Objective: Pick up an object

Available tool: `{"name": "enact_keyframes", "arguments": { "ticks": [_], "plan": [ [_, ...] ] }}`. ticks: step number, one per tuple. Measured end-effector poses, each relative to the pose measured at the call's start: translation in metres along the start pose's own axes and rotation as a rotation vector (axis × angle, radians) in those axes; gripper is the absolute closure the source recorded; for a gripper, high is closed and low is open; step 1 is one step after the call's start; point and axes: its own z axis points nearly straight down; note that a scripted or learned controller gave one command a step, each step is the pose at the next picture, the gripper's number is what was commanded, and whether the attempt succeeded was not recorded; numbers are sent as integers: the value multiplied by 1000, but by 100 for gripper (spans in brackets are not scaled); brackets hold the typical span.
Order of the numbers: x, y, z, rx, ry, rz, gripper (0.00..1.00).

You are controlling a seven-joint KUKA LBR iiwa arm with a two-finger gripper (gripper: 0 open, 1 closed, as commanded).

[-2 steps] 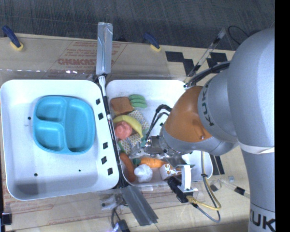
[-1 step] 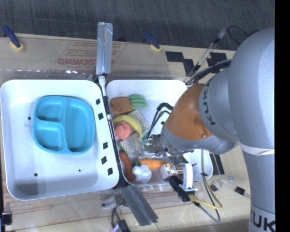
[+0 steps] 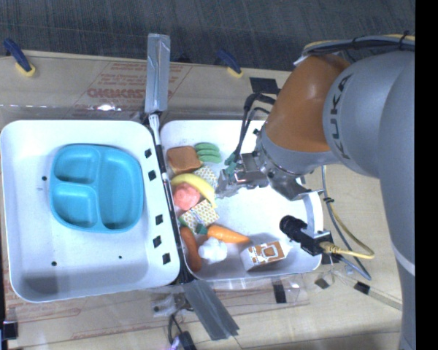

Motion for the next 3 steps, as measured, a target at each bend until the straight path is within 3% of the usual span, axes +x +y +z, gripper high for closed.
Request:
{"name": "enact_keyframes", "arguments": {
  "ticks": [1, 2, 3],
  "plan": [
    [0, 0, 1, 2, 0, 1, 0],
    [-4, -36, 47, 4, 1, -90, 0],
    [-32, -39, 145, 0, 0, -171, 0]
  ]
}}
